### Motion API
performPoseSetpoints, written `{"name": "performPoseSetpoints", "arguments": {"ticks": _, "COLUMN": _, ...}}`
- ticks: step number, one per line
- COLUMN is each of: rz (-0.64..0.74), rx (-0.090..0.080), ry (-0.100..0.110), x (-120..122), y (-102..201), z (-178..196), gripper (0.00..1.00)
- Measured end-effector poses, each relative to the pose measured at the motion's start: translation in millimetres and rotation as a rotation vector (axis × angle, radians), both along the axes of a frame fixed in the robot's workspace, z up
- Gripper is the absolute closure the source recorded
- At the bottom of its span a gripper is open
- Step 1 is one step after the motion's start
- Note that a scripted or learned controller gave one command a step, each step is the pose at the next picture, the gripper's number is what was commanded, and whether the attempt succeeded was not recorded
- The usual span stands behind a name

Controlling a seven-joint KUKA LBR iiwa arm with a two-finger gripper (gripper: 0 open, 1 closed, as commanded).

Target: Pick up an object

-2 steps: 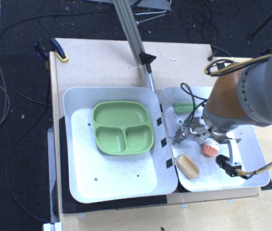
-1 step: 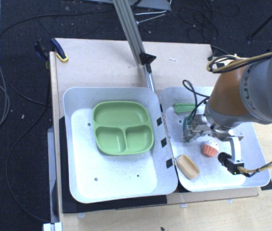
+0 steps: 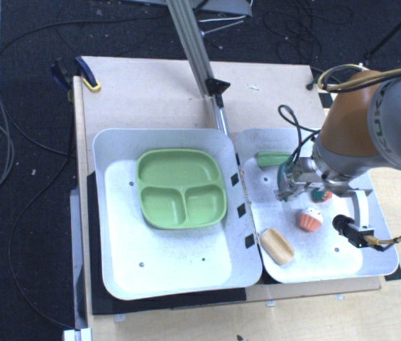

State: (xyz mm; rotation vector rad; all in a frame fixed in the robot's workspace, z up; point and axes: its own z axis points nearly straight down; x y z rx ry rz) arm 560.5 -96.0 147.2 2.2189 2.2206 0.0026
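Observation:
My gripper (image 3: 287, 189) hangs low over the middle of the right bin (image 3: 370, 261), pointing down at its floor. Just behind it, a green stick-shaped object (image 3: 270, 159) lies near the bin's far left side. A small pink and orange cupcake toy (image 3: 311, 219) stands just in front of and to the right of the gripper, apart from it. Nearer the front lies a tan bun-shaped toy (image 3: 277, 246). A small teal and red piece (image 3: 319, 194) peeks out from under the wrist.
The left bin (image 3: 115, 261) holds a green divided plate (image 3: 182, 188). A slanted metal pole (image 3: 193, 41) rises from between the bins at the back. Black clips (image 3: 243, 208) sit along the seam between the bins.

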Motion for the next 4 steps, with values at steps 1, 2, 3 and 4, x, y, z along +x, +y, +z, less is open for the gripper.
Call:
{"name": "performPoseSetpoints", "arguments": {"ticks": 1, "rz": 0.001, "rx": -0.001, "ry": -0.003, "x": 8, "y": -2, "z": 61, "gripper": 1.0}}
{"name": "performPoseSetpoints", "arguments": {"ticks": 2, "rz": 0.002, "rx": -0.001, "ry": -0.003, "x": 9, "y": -2, "z": 115, "gripper": 1.0}}
{"name": "performPoseSetpoints", "arguments": {"ticks": 3, "rz": 0.007, "rx": 0.002, "ry": 0.004, "x": -1, "y": 48, "z": 117, "gripper": 1.0}}
{"name": "performPoseSetpoints", "arguments": {"ticks": 4, "rz": 0.007, "rx": 0.002, "ry": 0.005, "x": -14, "y": 98, "z": 117, "gripper": 1.0}}
